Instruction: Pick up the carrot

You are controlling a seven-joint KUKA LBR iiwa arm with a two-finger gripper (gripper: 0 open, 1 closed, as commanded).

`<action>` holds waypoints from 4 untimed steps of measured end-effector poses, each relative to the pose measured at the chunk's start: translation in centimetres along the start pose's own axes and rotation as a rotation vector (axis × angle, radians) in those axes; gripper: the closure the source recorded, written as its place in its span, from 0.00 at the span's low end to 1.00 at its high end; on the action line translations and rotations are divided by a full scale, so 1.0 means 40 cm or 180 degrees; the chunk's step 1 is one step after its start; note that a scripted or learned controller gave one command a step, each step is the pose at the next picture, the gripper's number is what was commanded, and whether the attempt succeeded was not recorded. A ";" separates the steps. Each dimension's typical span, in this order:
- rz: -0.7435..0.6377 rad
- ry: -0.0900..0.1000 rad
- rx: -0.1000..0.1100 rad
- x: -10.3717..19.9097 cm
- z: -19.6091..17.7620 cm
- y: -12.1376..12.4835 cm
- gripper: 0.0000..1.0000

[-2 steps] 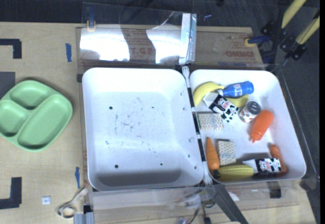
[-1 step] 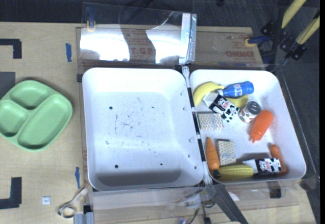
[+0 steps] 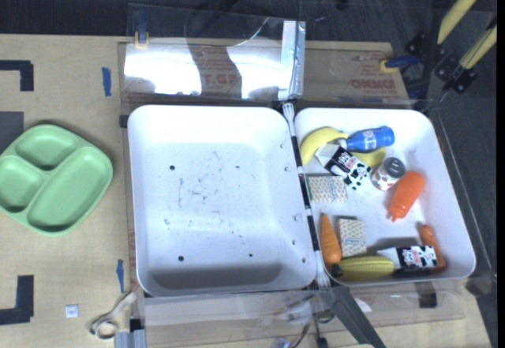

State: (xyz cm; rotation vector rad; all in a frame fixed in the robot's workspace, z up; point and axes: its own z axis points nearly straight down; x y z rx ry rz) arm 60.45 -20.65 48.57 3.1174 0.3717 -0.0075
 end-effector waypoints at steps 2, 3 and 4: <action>-0.0032 0.0002 -0.0008 0.009 -0.052 -0.010 1.00; -0.0048 0.0004 -0.0013 0.014 -0.078 -0.015 1.00; -0.0065 0.0007 -0.0019 0.018 -0.105 -0.021 1.00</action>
